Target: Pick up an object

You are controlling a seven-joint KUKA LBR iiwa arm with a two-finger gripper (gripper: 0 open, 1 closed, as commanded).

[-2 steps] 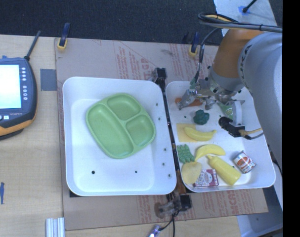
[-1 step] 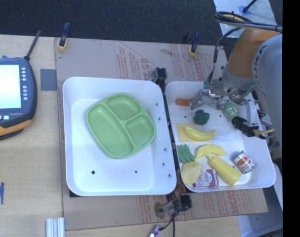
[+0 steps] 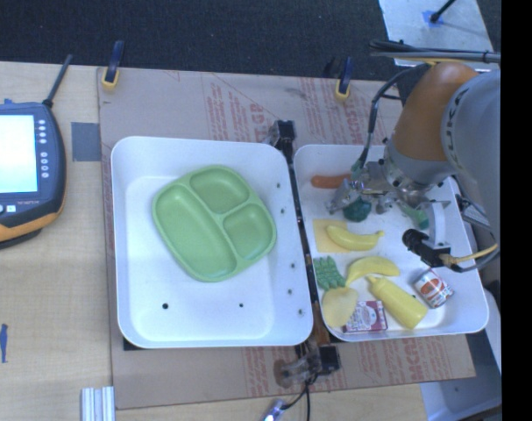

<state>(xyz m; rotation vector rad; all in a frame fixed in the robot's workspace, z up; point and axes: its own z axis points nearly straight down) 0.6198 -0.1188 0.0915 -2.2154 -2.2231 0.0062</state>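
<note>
My gripper [image 3: 364,196] hangs low over the back part of the right bin [image 3: 472,319], with the grey arm and its orange band reaching in from the right. Directly under it lies a small dark green object [image 3: 358,210], partly hidden by the gripper. An orange carrot [image 3: 325,181] lies just left of the gripper. In front of it is a yellow banana [image 3: 353,235] on a pale yellow slab [image 3: 321,238]. Whether the gripper touches the green object cannot be made out.
Nearer the front of the right bin lie a leafy green piece [image 3: 327,273], a yellow fruit [image 3: 339,305], a curved yellow piece [image 3: 372,267], a yellow bottle [image 3: 397,302], a small can [image 3: 432,288] and a red-white box [image 3: 365,317]. The left bin [image 3: 134,318] holds a green divided plate [image 3: 213,222].
</note>
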